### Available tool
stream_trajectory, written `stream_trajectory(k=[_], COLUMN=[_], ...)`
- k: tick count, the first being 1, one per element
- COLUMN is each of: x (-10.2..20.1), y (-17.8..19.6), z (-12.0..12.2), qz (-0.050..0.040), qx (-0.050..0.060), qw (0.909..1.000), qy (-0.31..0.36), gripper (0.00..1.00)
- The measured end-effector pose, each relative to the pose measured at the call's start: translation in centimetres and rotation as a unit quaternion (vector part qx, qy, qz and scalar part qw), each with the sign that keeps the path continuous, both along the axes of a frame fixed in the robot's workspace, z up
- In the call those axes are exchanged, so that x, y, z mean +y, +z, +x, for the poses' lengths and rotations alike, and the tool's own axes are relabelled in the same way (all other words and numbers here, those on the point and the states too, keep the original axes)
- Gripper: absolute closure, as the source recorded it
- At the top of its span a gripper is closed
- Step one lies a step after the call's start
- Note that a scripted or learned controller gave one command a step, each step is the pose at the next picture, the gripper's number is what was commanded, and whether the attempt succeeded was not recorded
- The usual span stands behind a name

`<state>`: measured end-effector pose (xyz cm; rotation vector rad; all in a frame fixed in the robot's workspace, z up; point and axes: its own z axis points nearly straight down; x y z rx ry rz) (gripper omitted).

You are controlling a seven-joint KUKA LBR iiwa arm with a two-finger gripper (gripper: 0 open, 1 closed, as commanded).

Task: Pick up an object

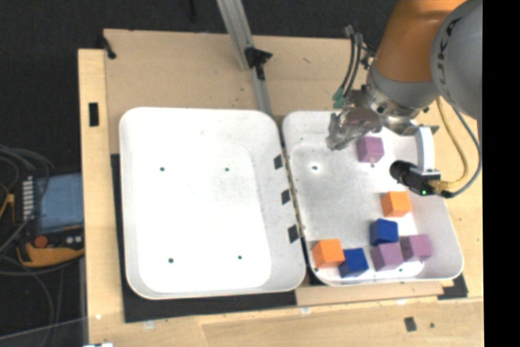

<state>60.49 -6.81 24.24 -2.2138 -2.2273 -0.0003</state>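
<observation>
My gripper [344, 131] hangs over the upper part of the right bin [341, 191], under the grey wrist and orange band. Just to its right and slightly lower sits a purple block [370, 149]; from this angle I cannot tell whether the gripper touches it. Farther down the bin lie an orange block [396, 203], a blue block [384, 232], two purple blocks [388, 255] [419, 246], another orange block [328, 253] and a second blue block [353, 262].
The left bin [199, 199] lies beside the right one, with black clips along the shared edge [286, 195]. A slanted metal rail [236, 20] rises behind the bins. Cables and a black connector [410, 175] hang off the arm's right side.
</observation>
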Motion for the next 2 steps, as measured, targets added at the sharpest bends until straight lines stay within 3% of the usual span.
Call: stream_trajectory(k=[2], x=[11.4], y=[-1.8], z=[1.2], qz=[-0.0001], qx=[-0.001], qw=[1.0], qy=[0.001], gripper=[1.0])
